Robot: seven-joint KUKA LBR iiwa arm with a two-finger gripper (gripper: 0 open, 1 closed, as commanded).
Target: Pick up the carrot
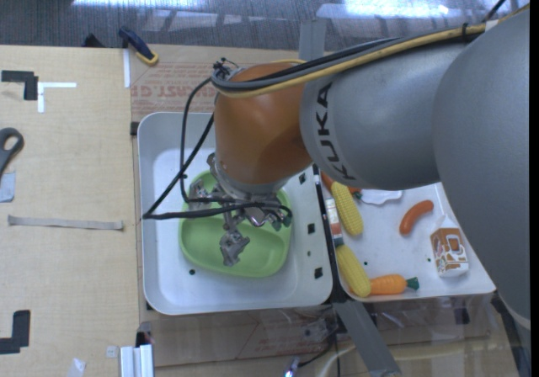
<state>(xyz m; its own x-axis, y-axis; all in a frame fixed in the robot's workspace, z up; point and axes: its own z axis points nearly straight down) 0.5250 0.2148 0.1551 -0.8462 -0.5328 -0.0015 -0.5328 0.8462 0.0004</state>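
Camera view places the carrot (389,284) in the right bin (472,278), near its front edge, just beside a corn cob (353,270), untouched. A sausage (415,217) and small carton (449,251) lie nearby. My pincer (232,247) hangs over the green plate (269,259) in the left bin (160,274); its state I cannot tell. Transfer, descent and grasp all remain.

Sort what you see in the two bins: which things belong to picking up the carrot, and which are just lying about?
Belong to the job:
carrot, in the right bin
gripper, over the left bin

Just lying about:
green plate
two corn cobs
sausage
small carton
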